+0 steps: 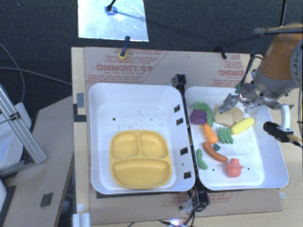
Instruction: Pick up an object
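While the arm [279, 60] reaches in from 3 o'clock, its gripper [233, 101] hangs over the right bin [270, 171] at that bin's 12 o'clock area, fingers spread apart, nothing between them. Just below lie a beige piece [225, 117] and a yellow corn [242, 126]. At the left bin's [102, 126] 6 o'clock sits a yellow divided plate [140, 157].

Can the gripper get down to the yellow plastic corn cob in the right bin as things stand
Probably yes. The gripper hovers just up and left of the yellow plastic corn cob, whose top is uncovered. A beige piece and a green ridged toy lie close beside it, so space is tight.
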